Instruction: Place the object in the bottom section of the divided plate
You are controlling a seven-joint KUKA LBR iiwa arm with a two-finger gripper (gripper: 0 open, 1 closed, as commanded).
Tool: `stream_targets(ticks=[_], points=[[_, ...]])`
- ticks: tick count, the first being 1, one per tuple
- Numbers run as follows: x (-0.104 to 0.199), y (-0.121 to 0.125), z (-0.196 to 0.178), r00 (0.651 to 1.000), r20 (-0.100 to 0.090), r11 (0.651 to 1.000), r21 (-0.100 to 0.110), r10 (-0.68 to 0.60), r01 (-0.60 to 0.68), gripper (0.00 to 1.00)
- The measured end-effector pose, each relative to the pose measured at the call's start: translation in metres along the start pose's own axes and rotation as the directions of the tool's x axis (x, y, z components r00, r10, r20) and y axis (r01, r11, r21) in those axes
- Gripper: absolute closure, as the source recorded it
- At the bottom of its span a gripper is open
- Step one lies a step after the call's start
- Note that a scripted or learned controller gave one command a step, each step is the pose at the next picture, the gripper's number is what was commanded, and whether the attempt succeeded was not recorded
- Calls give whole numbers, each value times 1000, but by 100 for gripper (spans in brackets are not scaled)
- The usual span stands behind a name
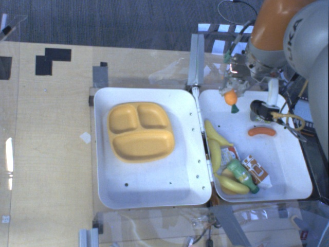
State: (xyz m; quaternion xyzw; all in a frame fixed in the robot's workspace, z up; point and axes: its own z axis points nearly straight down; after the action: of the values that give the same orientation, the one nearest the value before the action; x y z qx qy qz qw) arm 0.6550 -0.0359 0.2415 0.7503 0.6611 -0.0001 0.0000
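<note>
Starting nearest the camera, the right bin [288, 189] holds a loose heap: two smooth yellow bananas [218, 145], a green bottle [242, 175] lying across them, and a small brown-and-white printed carton [256, 170] just beside it. All are glossy and rounded, so a clumsy pass could roll or nudge them. Further back lies a reddish sausage [262, 132], slim and curved, apart from the heap. In the left bin [154, 189] sits the yellow divided plate [140, 130], matte plastic with soft corners; its wide bottom section [141, 144] has only low ridges, so a round thing dropped from height could bounce out.

At the far end, the gripper [234, 89] hangs over the right bin's back corner, with a small orange carrot-like object [231, 98] just under it. Whether the fingers pinch it or merely hover I cannot tell. A weak hold would probably let that smooth piece slip during the carry across the bins' raised edges.
</note>
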Motion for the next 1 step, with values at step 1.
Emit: stream_targets(ticks=[1], points=[[62, 7, -62, 992, 1, 992, 1, 125, -125, 100]])
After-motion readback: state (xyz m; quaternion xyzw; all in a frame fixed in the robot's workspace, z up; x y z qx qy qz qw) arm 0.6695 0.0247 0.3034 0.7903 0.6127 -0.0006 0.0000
